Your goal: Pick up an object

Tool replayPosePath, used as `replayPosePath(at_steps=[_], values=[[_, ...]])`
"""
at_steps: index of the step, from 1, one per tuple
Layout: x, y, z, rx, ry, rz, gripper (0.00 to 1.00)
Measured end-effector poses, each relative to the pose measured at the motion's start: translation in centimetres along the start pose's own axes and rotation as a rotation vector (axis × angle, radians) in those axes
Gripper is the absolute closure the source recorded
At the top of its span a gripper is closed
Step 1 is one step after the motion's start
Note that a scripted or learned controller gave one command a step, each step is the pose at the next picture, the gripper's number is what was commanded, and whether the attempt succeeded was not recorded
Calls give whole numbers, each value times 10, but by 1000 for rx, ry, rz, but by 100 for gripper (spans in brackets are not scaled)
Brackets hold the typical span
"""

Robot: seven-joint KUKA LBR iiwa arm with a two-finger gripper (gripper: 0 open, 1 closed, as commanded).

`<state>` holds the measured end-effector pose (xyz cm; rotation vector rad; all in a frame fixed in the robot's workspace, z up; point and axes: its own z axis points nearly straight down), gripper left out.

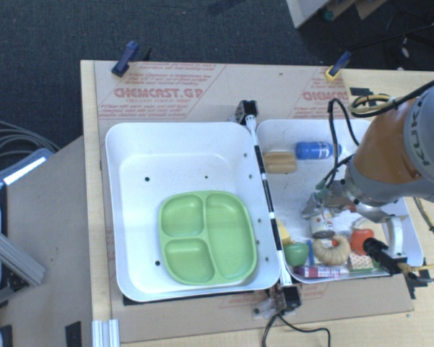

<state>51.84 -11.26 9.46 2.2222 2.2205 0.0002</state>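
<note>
From my seat the arm [390,150] comes in from three o'clock and hangs over the right bin [289,132], its hand [325,212] low among the clutter at the bin's six o'clock end — whether it is spread or pressed together I cannot tell, since the wrist hides it. Candidates to lift lie close by: a tan ring-shaped piece [332,250] just at the hand's six o'clock, a green ball [297,252] at its seven, something red-orange [361,238] at four. Well apart, toward twelve, sit a blue bottle [314,150] and a tan block [280,161]. The left bin [130,150] carries a green divided tray [206,237]. My worry is the crowding — things touch one another there, so a closing hand may catch two at once, or nudge one aside and close on nothing.
</note>
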Motion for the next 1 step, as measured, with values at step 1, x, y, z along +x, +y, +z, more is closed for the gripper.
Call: replayPosePath(at_steps=[1], values=[[50, 34, -91, -2, 0, -2, 100]])
